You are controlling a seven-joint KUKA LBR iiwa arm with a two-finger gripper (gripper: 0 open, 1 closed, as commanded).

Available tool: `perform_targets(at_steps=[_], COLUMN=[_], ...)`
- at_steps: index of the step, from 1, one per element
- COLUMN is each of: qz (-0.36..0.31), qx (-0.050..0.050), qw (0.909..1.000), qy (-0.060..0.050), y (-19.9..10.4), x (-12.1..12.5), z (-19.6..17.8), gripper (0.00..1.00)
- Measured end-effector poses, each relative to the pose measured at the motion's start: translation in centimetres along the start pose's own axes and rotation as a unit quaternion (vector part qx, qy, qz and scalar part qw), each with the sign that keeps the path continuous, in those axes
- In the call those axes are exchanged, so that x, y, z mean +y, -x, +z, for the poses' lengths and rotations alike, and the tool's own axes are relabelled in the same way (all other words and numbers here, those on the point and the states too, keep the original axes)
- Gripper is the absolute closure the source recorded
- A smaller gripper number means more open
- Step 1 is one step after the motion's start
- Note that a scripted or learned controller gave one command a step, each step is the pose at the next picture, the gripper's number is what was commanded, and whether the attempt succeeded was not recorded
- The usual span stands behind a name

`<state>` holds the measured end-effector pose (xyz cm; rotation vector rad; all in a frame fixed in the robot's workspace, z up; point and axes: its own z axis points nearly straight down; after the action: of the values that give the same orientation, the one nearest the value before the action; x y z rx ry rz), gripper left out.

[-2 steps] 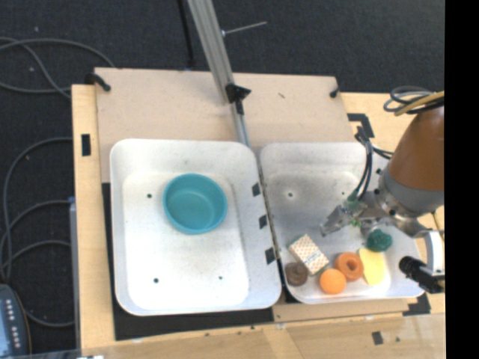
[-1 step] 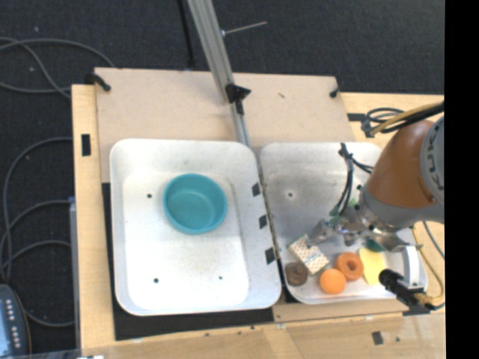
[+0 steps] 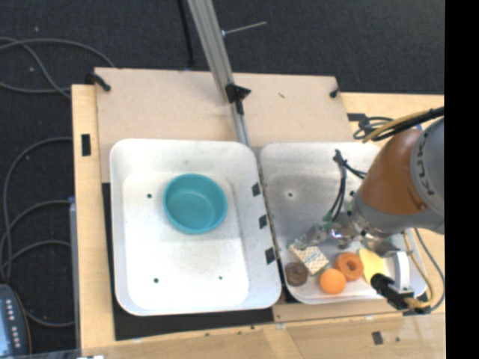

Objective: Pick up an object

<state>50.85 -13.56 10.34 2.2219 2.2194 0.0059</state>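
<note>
A teal bowl (image 3: 195,203) sits in the left bin (image 3: 135,275), toward its far side. In the right bin (image 3: 299,167), the gripper (image 3: 329,234) hangs low over the near edge, beside a patterned block (image 3: 310,258), a brown disc (image 3: 296,274), an orange ball (image 3: 332,281) and an orange ring (image 3: 349,265).

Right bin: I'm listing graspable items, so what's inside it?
In the right bin lie an orange ball, an orange ring, a brown disc, a patterned block and a yellow piece. The arm covers the area beneath it.
</note>
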Motion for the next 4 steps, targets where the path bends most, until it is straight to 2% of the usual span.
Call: perform_targets(at_steps=[1,4], qz=[0.002,-0.002], qx=[-0.001,-0.002], qw=[1.0,1.0], qy=[0.004,0.002], y=[0.2,1.2], x=[0.2,-1.0], z=[-1.3,-15.3], gripper=[1.0,1.0])
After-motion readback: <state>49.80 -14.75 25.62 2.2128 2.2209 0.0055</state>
